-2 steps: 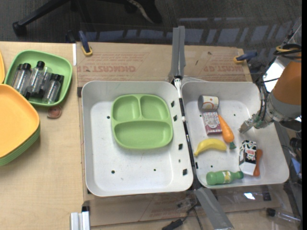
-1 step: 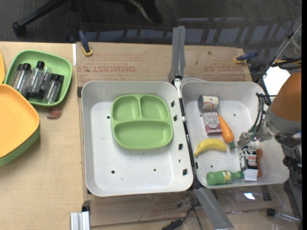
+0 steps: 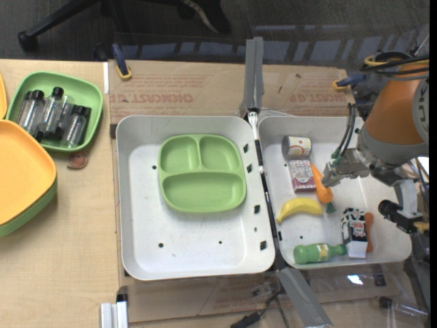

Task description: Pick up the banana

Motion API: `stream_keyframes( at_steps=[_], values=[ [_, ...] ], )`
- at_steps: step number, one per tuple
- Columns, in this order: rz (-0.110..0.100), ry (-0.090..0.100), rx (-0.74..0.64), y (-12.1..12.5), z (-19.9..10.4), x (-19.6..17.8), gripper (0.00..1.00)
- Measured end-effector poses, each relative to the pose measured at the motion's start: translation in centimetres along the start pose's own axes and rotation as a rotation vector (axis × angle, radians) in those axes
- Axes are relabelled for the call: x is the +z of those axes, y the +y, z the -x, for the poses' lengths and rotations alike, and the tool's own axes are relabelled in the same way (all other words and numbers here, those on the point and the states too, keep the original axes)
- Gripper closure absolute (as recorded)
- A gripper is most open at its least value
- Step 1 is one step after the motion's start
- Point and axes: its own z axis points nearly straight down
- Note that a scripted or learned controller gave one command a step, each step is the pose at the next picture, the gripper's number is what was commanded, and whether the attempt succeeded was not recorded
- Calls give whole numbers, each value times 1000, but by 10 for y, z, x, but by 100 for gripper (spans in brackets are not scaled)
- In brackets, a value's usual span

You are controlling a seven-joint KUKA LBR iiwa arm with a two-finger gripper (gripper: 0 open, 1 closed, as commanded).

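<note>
From the camera above, the banana (image 3: 300,209) lies flat in the right bin (image 3: 403,255), near its left wall. Nothing has lifted it yet. The end effector (image 3: 332,175) hangs just up and to the right of it, right beside an orange carrot (image 3: 321,186). I cannot tell its state from here. So the pick-up is not done: the arm must reach the banana, grab it and lift.

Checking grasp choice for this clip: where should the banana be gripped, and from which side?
Grip the banana at its thick middle, from straight above, fingers closing across its narrow width. It lies flat on the bin floor, and the carrot crowds its right end.
</note>
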Motion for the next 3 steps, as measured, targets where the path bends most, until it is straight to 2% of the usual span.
stream_keyframes(
  at_steps=[1, 2, 3],
  values=[
    [-3, 1, 113, -59, 0, 48, 100],
    [2, 9, 267, -68, 49, 47, 100],
    [-3, 0, 477, -42, 21, 48, 100]
  ],
)
